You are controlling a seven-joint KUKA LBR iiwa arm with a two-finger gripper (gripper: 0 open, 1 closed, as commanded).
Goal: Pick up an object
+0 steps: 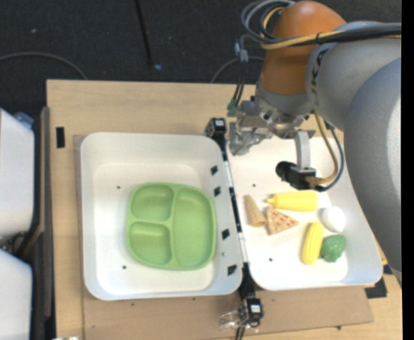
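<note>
Hovering over the right bin's (349, 271) far end, gripper (244, 142) fingers too murky to call, toy food clustered near its front, green divided plate (171, 225) in the left bin (97, 190)

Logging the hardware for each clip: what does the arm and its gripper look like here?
A bulky, smooth grey arm with a rounded orange band above the wrist. Grey and yellow cables loop over the band. Below sits a metallic grey gripper, and a black cable curves down its side.

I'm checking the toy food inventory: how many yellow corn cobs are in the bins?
2, both in the right bin: one corn cob lying crosswise beside the pizza slice, the other next to the green toy.
</note>
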